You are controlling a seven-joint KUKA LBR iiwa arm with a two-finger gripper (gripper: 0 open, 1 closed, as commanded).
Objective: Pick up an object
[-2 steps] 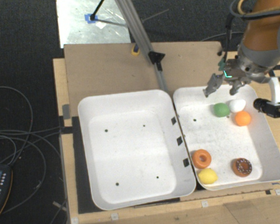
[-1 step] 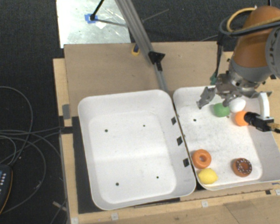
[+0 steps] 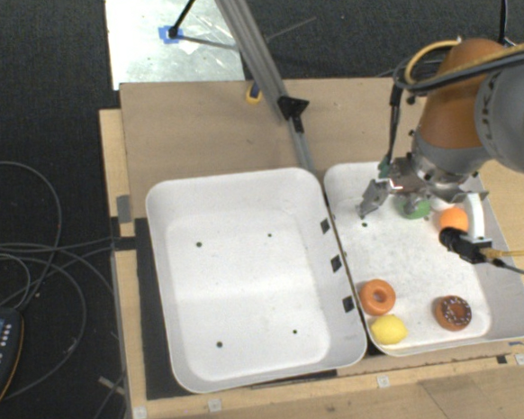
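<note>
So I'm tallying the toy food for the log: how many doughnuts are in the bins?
2, both in the right bin near its front edge: an orange doughnut beside the yellow lemon, and a brown doughnut further right. The arm may hide others.

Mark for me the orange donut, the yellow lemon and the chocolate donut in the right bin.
orange donut [image 3: 377, 296], camera view, on its ring.
yellow lemon [image 3: 389, 330], camera view, on its middle.
chocolate donut [image 3: 452, 312], camera view, on its sprinkled ring.

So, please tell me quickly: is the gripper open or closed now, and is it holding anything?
Gripper: over the right bin; whether it is open or closed cannot be told, and nothing is seen held in it.
</note>
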